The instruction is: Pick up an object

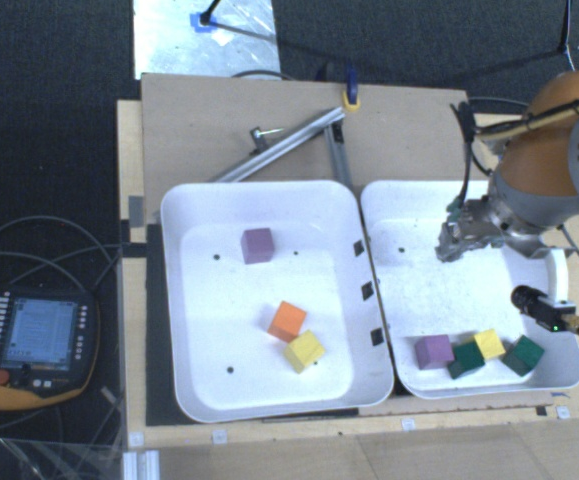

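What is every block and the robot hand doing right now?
gripper: over the right bin, nothing seen in it
purple cube: alone, left bin
orange cube: touching yellow cube
small purple cube, two green cubes, small yellow cube: clustered, right bin

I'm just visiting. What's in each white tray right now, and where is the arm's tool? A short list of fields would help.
left bin: purple cube, orange cube, yellow cube; orange and yellow close together
right bin: purple block, two green blocks, yellow block, all along the near wall
tool: over the right bin's far part, apart from the blocks
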Controlling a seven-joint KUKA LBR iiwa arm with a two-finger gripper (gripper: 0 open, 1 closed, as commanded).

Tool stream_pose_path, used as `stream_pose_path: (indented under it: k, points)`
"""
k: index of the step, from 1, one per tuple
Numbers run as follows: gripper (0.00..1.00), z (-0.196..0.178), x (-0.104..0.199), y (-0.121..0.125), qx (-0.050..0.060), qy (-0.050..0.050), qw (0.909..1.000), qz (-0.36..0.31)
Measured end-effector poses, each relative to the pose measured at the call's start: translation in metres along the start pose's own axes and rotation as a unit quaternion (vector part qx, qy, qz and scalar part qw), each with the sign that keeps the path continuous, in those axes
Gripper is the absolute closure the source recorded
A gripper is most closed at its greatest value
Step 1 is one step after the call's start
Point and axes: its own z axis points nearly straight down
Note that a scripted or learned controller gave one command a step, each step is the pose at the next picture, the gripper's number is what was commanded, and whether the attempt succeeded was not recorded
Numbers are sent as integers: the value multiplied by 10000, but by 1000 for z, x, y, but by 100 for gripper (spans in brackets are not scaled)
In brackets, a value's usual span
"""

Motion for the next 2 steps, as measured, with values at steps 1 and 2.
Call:
stream_pose_path:
  k: [1,2]
  points:
    - [100,-56,-9,-3,-6,-5,10000,8]
    - [100,-50,53,-1,29,15,10000,-31]
